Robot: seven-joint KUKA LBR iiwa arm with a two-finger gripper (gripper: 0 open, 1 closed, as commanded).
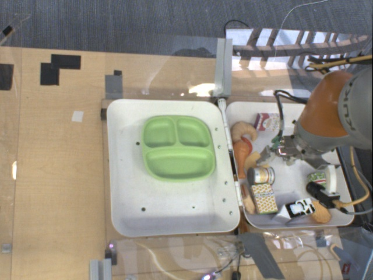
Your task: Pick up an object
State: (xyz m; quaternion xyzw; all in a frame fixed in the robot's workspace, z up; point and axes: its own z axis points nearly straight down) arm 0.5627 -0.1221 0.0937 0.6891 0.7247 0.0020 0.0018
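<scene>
The right bin holds several small items. A tan croissant-like piece and a red-and-white carton lie at its far left. An orange-red item lies below them, with a small can and a yellow patterned box nearer the front. My gripper hangs over the middle of this bin, just right of the orange-red item and above the can. The grey wrist and orange band hide what lies under them.
A green divided plate lies in the left bin. At the right bin's front right are a black-and-white item, a brown roll and a green-and-white piece. Cables run along the right side.
</scene>
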